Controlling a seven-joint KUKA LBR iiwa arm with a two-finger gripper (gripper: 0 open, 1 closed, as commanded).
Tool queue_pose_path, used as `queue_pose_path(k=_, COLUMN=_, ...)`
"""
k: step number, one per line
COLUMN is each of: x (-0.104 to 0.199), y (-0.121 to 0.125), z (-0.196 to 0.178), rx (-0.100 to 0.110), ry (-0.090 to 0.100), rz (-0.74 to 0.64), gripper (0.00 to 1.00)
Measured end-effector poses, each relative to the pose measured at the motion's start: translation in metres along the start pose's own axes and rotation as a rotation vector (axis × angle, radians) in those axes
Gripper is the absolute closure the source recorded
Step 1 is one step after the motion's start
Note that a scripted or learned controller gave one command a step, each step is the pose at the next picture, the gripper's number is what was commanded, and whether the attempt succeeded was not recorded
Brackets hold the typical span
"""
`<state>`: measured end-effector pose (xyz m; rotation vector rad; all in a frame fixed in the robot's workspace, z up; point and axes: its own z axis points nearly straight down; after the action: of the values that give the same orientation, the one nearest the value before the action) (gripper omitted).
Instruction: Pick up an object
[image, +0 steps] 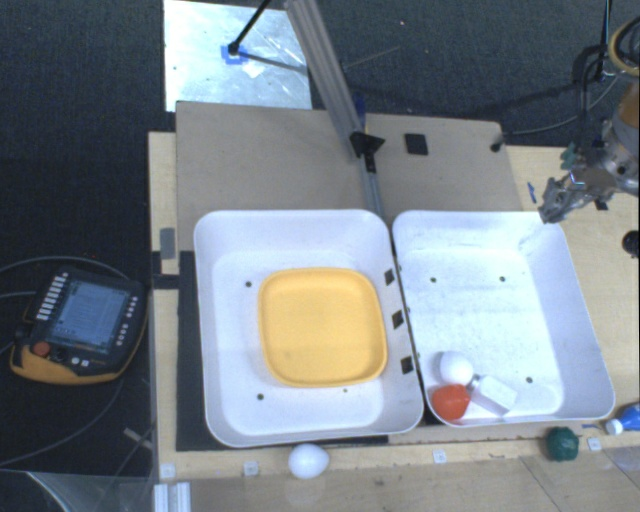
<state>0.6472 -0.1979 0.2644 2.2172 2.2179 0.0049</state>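
The pincer (553, 205) is seen at the upper right corner of the right bin (560, 300), just above its rim, and nothing is seen between its fingers; whether they are spread or closed cannot be told at this size. No object is lifted yet, so the task is judged to be at its very start. The candidates are gathered in the near left corner of the right bin: a white ball (456, 368), a red-orange piece (450, 402) touching it, and a small white block (494, 394) just beside both. A yellow plate (323, 326) is laid flat in the left bin (225, 330). A white egg-shaped object (308, 461) and a green object (562, 443) are left on the tabletop (480, 470) outside the bins. Reaching, closing and lifting are all left to be done.
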Motion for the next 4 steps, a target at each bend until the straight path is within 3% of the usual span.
queue_pose_path(k=3, x=0.147, y=-0.016, z=-0.009, rx=0.005, ry=0.003, rz=-0.005, gripper=1.0)
queue_pose_path(k=4, x=0.194, y=-0.032, z=0.006, rx=0.007, ry=0.003, rz=-0.004, gripper=1.0)
